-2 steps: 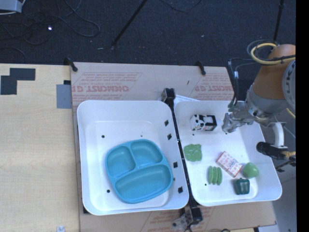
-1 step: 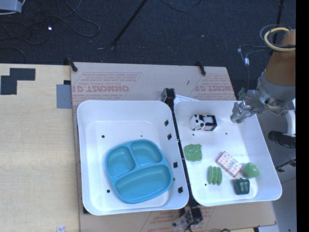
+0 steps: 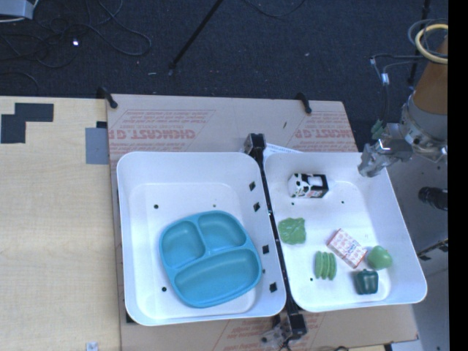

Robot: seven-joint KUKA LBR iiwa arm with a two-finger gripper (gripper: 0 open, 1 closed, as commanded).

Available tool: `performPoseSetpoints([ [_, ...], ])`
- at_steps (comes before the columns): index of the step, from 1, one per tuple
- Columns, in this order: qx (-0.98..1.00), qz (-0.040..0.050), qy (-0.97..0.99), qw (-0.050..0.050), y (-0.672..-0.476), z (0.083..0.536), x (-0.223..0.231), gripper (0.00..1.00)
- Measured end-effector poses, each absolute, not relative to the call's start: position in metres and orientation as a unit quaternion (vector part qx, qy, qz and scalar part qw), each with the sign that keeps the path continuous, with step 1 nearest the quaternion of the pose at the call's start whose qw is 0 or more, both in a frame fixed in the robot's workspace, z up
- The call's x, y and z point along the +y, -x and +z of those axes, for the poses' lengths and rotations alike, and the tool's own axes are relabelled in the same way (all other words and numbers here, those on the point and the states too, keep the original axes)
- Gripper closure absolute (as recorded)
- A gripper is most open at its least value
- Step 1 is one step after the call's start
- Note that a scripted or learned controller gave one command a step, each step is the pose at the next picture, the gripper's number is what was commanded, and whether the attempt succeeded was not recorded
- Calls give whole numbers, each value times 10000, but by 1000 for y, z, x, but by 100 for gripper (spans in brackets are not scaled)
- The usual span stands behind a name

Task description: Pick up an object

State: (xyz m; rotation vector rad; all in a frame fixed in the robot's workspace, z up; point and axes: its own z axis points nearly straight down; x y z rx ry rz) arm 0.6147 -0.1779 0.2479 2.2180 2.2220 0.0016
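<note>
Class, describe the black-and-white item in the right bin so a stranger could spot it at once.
Find the right white plastic bin. Near its far wall sits a small black-and-white patched carton, apart from the others. Everything else there is green, or red and white.

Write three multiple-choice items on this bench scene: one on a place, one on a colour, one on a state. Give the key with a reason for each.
1. Where does the blue divided plate lie?
A. In the left bin
B. In the right bin
C. On the cardboard behind the bins

2. What colour is the item beside the red-and-white packet, at the right bin's right side?
A. Yellow
B. Green
C. Purple

3. How does the gripper stand to the objects?
A. It presses on the plate
B. It is above the right bin's far right corner, apart from every object
C. It rests on the black-and-white carton

Key: 1 A, the plate sits on the left bin's floor. 2 B, the round piece next to the packet is green. 3 B, the gripper is at the bin's rim, apart from the black-and-white carton and the rest.
</note>
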Motion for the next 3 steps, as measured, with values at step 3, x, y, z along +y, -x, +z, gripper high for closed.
performPoseSetpoints([
  [3,7085,-3,-7057,-13,-622,262,-26,100],
])
